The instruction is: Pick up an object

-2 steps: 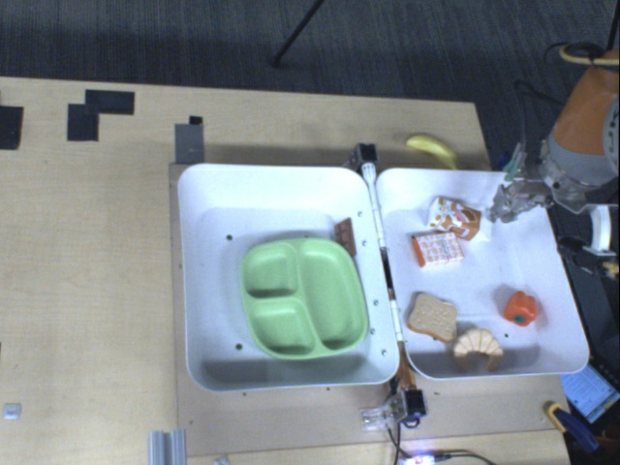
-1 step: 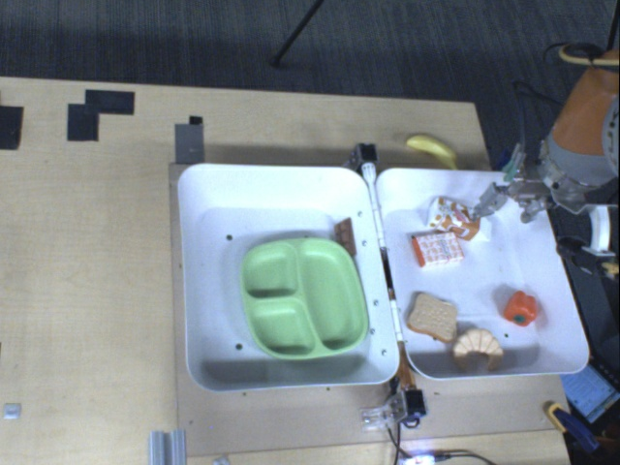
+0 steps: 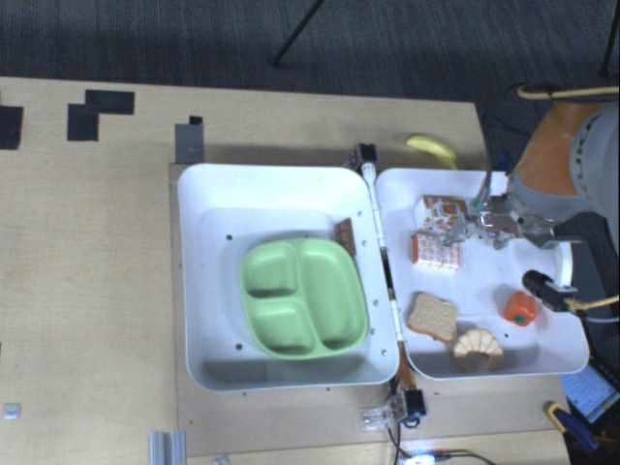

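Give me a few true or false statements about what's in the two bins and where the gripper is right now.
1. The green tray lies in the left bin. True.
2. The toast lies in the left bin. False: it lies in the right bin, near its front edge.
3. The gripper is over the right bin, beside the carton. True.
4. The banana lies inside the right bin. False: it lies on the bench behind that bin.
5. The orange toy sits on the green tray. False: it sits in the right bin, near its right side.
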Available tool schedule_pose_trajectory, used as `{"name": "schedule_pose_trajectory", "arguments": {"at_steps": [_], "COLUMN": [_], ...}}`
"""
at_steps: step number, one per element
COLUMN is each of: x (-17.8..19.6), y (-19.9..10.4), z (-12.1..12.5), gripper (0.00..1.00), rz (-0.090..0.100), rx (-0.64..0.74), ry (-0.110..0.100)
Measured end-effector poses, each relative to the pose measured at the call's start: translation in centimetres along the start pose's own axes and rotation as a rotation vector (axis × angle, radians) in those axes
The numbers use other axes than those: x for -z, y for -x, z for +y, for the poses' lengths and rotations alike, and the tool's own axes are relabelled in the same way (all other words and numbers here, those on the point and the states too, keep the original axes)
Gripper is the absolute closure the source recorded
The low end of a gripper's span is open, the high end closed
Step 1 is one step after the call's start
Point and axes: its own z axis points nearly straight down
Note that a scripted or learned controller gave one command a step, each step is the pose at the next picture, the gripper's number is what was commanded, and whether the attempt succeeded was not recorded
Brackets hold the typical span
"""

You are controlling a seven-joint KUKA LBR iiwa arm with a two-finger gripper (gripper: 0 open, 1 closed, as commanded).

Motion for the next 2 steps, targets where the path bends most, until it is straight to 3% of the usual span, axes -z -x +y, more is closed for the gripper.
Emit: {"name": "schedule_pose_trajectory", "arguments": {"at_steps": [1, 2], "x": [0.1, 1.4], "y": [-5.7, -5.9], "z": [-7.5, -7.1], "gripper": [0.00, 1.00], "rz": [0.000, 0.005], "rx": [-0.006, -0.004], "ry": [0.001, 0.006]}}
